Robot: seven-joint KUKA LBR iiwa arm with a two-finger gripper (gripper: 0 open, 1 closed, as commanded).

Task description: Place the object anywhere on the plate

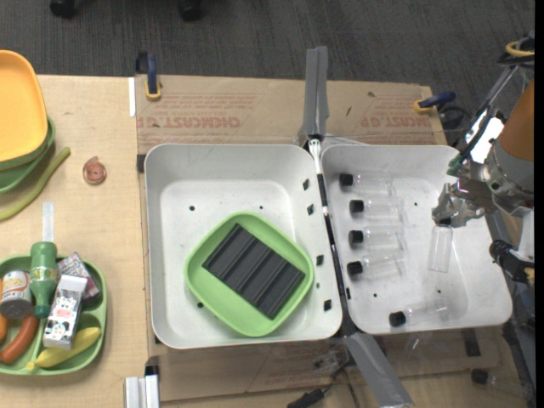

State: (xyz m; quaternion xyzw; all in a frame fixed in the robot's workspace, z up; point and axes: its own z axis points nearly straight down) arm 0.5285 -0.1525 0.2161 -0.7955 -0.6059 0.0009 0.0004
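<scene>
I have the gripper [448,209] hovering over the right bin [476,313], near its right wall, but from this slanted view I cannot tell how it is set, and I see nothing held in it. Just below it lies a clear vial [439,249] with no dark cap that I can make out, standing apart from the others and pointing roughly toward the bin's near edge; I take that as my target. Five more capped vials [374,233] lie in the bin, four in a column along its left wall and one near the front edge. The green plate [204,296] sits in the left bin [170,185], toward the front, its dark ribbed centre [255,268] bare.

I judge the vial light, stiff and slick, likely thin plastic or glass, and prone to rolling or squirting out of a pinch. I would take it across its middle, squarely on the barrel, and set it down on the ribbed centre, where the grooves may stop it rolling.
</scene>
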